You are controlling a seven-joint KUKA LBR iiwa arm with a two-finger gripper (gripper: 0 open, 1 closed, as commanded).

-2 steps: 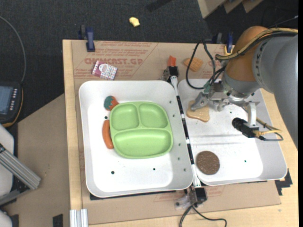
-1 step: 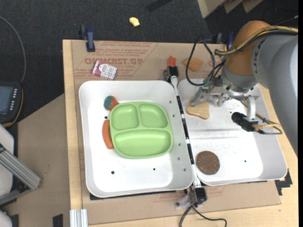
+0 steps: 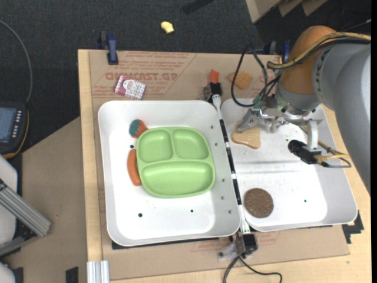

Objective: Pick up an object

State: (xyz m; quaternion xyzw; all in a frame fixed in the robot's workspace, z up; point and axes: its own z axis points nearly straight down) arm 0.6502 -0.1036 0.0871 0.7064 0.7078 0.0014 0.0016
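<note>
My gripper (image 3: pixel 259 125) hangs low over the back left part of the right bin (image 3: pixel 306 184), its fingers spread apart and open. A tan, toast-like slice (image 3: pixel 247 138) lies on the bin floor just below and left of the fingertips, touching or nearly touching the left finger (image 3: pixel 245 123). Nothing sits between the fingers. A round brown patty (image 3: pixel 258 202) rests near the right bin's front left corner.
The left bin (image 3: pixel 118 211) holds a green divided plate (image 3: pixel 175 161), an orange sausage-like piece (image 3: pixel 133 167) along its left side and a small red and green item (image 3: pixel 138 127) behind it. The grey arm and a black cable fitting (image 3: pixel 301 150) cover the right bin's back right.
</note>
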